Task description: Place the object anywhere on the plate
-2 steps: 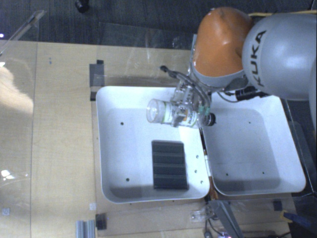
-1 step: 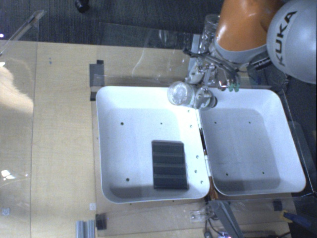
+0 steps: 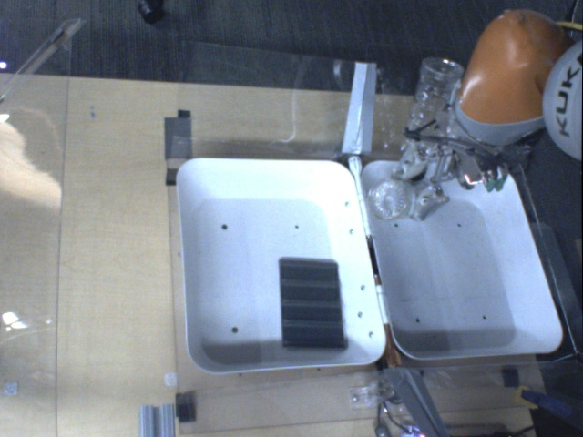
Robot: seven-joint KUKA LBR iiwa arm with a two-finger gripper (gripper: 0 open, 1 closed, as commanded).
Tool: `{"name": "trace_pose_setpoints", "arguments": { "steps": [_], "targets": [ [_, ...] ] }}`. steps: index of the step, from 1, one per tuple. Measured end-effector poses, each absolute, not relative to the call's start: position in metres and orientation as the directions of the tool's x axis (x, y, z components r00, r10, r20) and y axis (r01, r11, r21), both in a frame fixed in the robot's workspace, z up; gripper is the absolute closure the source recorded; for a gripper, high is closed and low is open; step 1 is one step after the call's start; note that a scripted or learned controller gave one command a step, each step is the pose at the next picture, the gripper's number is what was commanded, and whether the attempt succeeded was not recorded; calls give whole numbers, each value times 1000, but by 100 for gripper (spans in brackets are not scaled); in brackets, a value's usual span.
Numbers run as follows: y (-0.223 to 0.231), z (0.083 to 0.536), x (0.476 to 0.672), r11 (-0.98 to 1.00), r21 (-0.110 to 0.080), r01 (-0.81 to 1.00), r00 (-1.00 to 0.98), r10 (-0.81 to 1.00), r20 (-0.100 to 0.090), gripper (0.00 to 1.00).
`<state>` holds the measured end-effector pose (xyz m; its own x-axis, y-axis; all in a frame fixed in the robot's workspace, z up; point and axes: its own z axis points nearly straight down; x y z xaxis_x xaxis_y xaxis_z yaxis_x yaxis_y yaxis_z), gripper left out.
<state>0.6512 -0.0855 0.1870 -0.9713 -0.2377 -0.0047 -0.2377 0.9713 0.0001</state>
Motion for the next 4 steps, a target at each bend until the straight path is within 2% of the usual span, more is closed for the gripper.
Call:
{"name": "trace_pose_setpoints", "arguments": {
  "steps": [1,2,3,4],
  "targets": [
    [-97,251,621,872,-2,-490,-872,-490,-8,100],
    [-116,185,662,596,-1,-803,-596,-803,-5,100],
    [-108,236,670,358,-7,-934,-358,-934,-7,100],
    [-163,248,670,139,-8,-990,-139,-990,-4,100]
  ]
}}
